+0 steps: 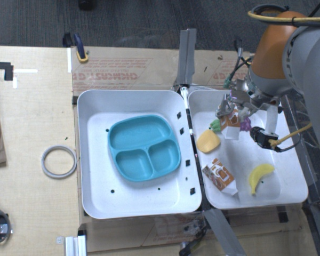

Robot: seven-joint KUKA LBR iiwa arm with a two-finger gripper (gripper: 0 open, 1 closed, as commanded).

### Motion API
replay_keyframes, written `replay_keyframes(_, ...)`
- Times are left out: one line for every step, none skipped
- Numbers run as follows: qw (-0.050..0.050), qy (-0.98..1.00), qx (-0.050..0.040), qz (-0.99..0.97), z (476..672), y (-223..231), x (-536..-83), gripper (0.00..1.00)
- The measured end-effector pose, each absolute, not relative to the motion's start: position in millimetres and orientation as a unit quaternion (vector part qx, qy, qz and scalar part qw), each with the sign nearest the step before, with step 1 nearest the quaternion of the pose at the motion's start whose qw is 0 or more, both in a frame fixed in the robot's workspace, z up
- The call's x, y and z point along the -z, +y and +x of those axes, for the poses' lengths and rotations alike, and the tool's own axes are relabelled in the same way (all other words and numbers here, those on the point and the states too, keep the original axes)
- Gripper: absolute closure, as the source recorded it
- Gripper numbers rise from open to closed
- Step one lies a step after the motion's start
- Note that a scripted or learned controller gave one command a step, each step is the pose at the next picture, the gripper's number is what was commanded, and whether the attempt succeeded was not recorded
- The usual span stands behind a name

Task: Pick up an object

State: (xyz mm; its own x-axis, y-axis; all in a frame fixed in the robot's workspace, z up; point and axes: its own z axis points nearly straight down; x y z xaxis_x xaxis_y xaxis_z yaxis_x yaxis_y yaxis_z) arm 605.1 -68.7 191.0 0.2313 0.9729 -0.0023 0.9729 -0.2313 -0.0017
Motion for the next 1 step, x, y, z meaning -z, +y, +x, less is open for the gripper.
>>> replay_keyframes(0.000, 0.572, 0.0023, 0.821, 629.0, -53.6, -190.0, 1.00)
